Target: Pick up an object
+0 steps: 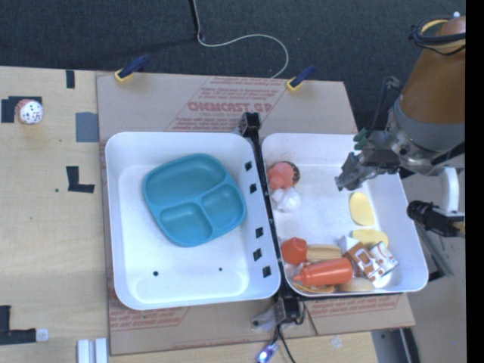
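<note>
Front of right bin: a hot dog [327, 272], orange-red sausage in a tan bun, lies at the near rim, below and left of the claw, touching a red-and-white patterned packet [372, 262] on its right.
Red piece: a small red toy food [293, 249] sits just left of the hot dog's upper end.
Claw: the dark gripper [354, 174] hangs over the upper right part of the right bin [325, 146]; whether it is clenched or released cannot be told, and nothing is seen in its grasp.
Nearest pick candidates: two yellow pieces, an oval one [362, 208] just below the claw and a flatter one [369, 237] further below it.
Left of claw: a pink round piece [280, 175] with a small white one [286, 198] just beneath it, by the bin divider.
Left bin: one white bin [128, 278] well left of the claw holds a single blue three-compartment plate [194, 199], lying tilted.
Count: two bins, one plate, seven small items in the right bin.
Surface: both bins rest on brown cardboard [219, 106] held by two blue-and-yellow clamps [131, 67] on a pale wooden bench [45, 240].
Room: dark carpet [91, 13] behind, crossed by a thin white cable [249, 42].
Far left: one small white speckled ball [30, 113] sits on the bench.
</note>
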`<state>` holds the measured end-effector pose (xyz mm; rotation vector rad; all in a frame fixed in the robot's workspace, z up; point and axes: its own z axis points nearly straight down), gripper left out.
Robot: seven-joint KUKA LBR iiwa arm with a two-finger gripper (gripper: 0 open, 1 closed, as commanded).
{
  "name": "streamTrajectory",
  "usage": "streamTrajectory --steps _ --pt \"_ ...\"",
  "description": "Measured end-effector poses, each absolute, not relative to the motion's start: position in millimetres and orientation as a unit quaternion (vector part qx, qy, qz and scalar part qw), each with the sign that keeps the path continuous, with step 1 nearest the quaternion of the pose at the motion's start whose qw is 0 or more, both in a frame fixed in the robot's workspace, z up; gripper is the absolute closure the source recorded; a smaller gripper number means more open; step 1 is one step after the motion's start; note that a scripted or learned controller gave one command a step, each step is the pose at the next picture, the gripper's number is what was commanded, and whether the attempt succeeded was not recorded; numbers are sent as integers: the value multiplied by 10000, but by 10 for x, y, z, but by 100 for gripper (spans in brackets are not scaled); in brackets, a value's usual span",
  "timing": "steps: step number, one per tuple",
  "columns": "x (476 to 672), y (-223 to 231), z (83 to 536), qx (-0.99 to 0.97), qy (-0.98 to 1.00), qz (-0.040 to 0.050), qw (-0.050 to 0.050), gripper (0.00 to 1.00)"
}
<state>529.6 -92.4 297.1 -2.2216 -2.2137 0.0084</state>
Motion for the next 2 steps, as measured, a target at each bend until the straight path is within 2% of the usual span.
streamTrajectory --steps 1,2 --pt "5564 -877 2246 -7068 -7074 29 28 100" --pt "5078 299 2159 -7029 -7113 10 38 100"
